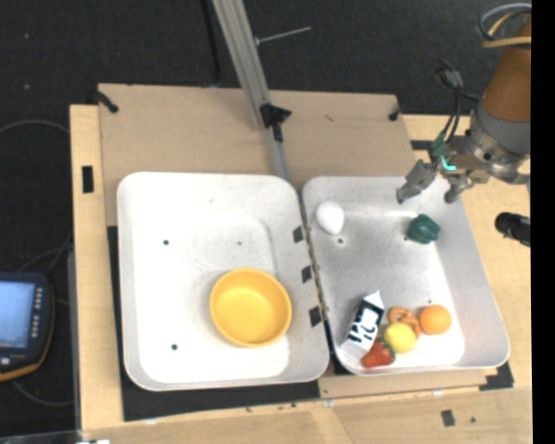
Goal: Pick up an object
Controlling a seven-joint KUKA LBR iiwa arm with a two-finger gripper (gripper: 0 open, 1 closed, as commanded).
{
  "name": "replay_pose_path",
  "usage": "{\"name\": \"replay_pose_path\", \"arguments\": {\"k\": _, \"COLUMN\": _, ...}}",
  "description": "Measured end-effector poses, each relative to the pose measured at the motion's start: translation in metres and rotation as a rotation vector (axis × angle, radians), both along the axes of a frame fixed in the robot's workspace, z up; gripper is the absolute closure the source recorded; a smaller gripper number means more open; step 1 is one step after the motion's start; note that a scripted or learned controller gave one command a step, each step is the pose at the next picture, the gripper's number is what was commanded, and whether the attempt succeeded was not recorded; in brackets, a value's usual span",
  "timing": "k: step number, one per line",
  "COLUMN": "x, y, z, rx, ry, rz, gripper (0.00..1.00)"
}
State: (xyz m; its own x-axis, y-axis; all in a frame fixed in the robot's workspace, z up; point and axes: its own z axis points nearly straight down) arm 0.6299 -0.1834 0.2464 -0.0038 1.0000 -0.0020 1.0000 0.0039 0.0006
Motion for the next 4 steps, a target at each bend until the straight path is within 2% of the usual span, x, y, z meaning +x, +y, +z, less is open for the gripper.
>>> {"name": "replay_pose_path", "arguments": {"k": 3, "x": 0.0, "y": -0.001, "z": -0.138, "rx": 0.002, "ry": 0.003, "rz": -0.005, "gripper": 0.0}}
{"name": "replay_pose_path", "arguments": {"k": 4, "x": 0.001, "y": -0.003, "z": -0.124, "rx": 0.0, "ry": -0.004, "rz": -0.005, "gripper": 1.0}}
